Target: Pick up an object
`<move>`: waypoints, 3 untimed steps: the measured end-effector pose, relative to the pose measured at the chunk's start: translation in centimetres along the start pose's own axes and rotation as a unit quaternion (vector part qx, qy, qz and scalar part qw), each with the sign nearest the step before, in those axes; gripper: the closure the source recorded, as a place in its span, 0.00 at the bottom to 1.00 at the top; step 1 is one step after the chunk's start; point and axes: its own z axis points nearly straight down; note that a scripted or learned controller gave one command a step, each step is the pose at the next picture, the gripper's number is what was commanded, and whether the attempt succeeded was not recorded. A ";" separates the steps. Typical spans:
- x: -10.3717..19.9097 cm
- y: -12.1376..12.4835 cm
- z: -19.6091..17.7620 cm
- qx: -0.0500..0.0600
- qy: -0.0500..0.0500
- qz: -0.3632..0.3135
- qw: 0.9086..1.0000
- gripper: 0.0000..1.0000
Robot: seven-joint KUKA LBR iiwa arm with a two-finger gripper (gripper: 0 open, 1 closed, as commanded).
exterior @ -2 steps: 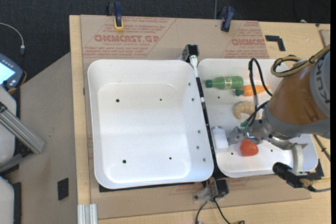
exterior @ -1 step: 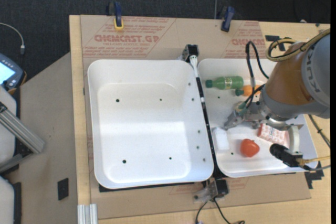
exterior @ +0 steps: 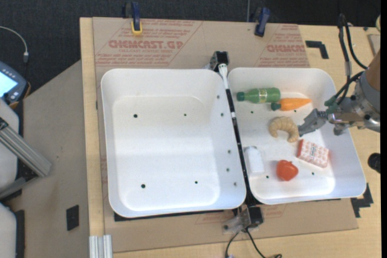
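The gripper (exterior: pixel 309 122) hangs over the right bin (exterior: pixel 347 181), its tip just beside the croissant (exterior: pixel 284 127); whether it is clenched or released, I cannot tell. Below it lies a red-and-white packet (exterior: pixel 313 154). A carrot (exterior: pixel 294 104) and green bottle (exterior: pixel 260 95) lie behind, a red pepper (exterior: pixel 288 170) and white block (exterior: pixel 254 161) nearer the front.

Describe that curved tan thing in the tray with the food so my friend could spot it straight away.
Look in the right bin, the one holding small items. Near its middle, below the green bottle and carrot, left of the gripper, lies the croissant. It is the only pale tan, crescent-shaped piece; its neighbours are green, orange, red or white.
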 end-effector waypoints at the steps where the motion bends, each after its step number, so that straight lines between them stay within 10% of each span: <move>1: 3.9 1.2 13.9 0.013 0.004 -0.002 1.000 0.00; 2: -5.4 -0.3 1.5 0.002 -0.002 0.003 1.000 0.00; 3: 3.1 -0.6 14.6 0.011 0.003 -0.003 1.000 0.00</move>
